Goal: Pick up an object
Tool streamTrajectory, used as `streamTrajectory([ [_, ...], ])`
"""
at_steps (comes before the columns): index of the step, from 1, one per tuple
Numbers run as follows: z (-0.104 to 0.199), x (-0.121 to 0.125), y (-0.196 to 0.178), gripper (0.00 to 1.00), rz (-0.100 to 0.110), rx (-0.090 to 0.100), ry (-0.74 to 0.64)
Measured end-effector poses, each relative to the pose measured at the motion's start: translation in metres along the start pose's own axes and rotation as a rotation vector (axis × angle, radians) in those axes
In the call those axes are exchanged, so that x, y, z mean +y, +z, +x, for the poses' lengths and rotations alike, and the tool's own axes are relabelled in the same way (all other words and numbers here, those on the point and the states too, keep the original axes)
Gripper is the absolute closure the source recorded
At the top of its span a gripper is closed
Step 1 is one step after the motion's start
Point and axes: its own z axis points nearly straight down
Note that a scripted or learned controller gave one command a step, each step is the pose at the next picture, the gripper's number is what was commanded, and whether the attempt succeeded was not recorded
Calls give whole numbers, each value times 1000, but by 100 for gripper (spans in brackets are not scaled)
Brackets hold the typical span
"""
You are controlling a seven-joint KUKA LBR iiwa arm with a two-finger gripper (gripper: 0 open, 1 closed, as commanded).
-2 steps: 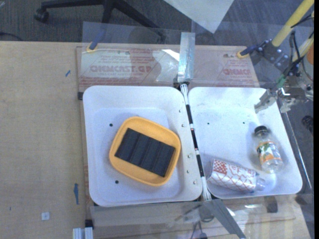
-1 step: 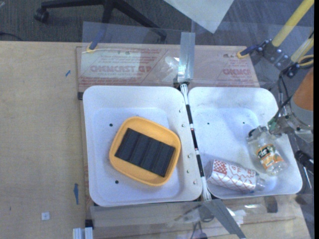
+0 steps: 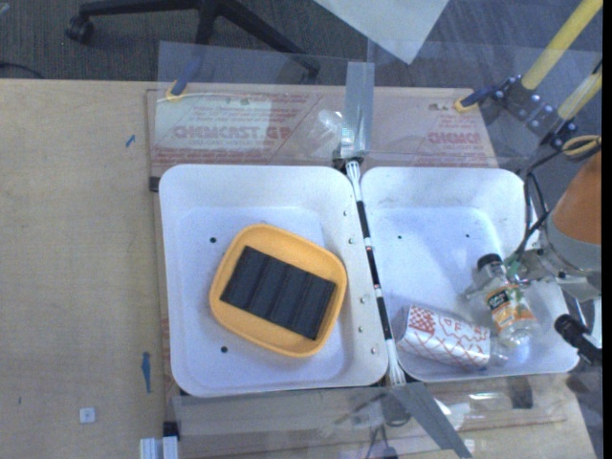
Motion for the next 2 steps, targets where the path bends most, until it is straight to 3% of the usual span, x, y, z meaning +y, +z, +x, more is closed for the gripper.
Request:
streamTrajectory([
  [1, -1, 1, -12, 100, -5, -1, 2],
  [2, 46, 25, -102, 100, 10, 0, 117],
])
